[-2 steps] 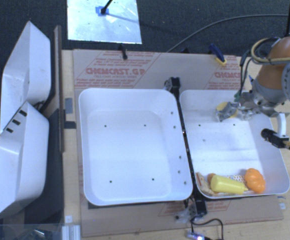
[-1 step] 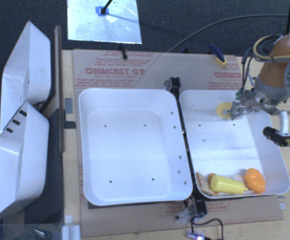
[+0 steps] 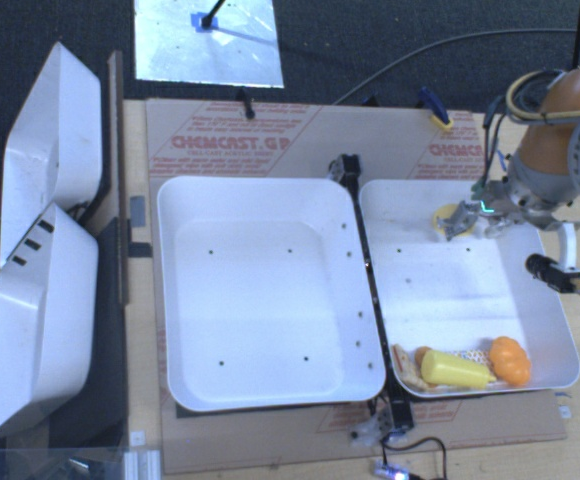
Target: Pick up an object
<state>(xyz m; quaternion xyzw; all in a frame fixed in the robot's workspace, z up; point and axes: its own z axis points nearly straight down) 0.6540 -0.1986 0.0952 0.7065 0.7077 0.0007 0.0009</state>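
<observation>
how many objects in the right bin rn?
4 at least. A yellow piece sits at the gripper near the far wall. A yellow cylinder, an orange ball and a tan flat item cluster in the near corner; overlap may hide more.

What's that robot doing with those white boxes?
A grey robot arm with an orange band is reaching into the right shallow white bin. Its gripper is at that bin's far edge, next to a small yellow thing I can't identify. A yellow oblong toy, an orange round toy and a few other pieces lie in the bin's near corner. It's trying to pick something up.
</observation>
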